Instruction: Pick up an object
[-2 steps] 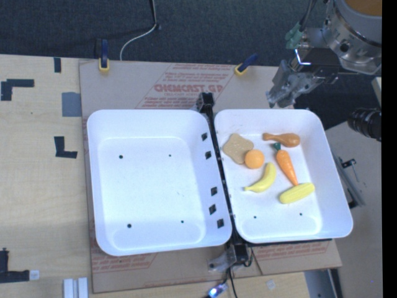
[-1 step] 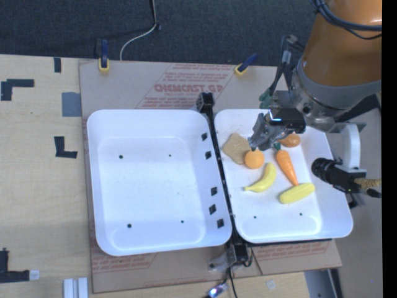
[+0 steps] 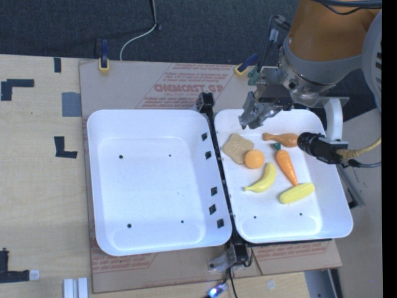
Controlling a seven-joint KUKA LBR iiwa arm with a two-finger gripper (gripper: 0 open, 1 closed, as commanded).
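Claw (image 3: 251, 120) hangs over far left of right bin (image 3: 332, 228); grip state cannot tell. Left bin (image 3: 99, 166): no items. Right bin, six: one bread slice (image 3: 237, 148), one orange (image 3: 254, 159), one banana (image 3: 264, 179), one drumstick (image 3: 280, 139), one carrot (image 3: 286, 166), one corn cob (image 3: 296, 193).

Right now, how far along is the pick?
Nothing looks picked yet. The end effector hangs over the right bin's far edge, above the bread slice. The orange, banana, carrot, corn and drumstick all lie in the bin. The descent, grasp and lift remain.
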